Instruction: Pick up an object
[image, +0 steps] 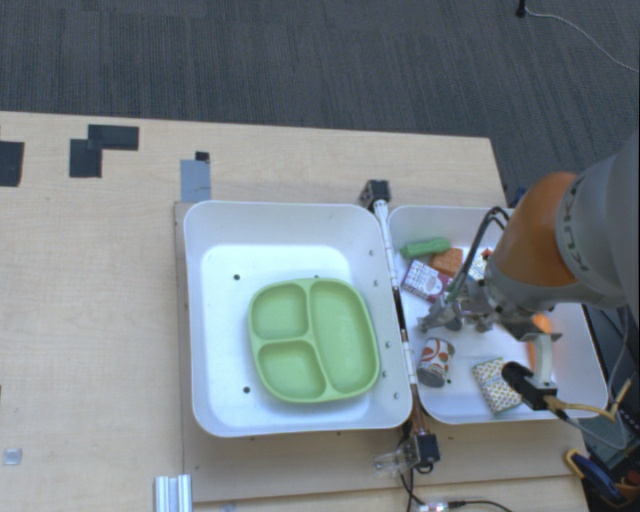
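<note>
Down front we see 1 patterned pouch (494, 385) in the right bin (590, 385); gripper (455, 315) hangs beside a small can (434, 360), can't tell its grip.

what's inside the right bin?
In the right bin: a green piece, an orange piece, a small carton, a printed cup, a patterned pouch. The arm and gripper cover the bin's middle, hiding whatever lies beneath.

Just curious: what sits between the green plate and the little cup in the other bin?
In the camera view, only the bins' white walls separate the green plate and the cup.
</note>
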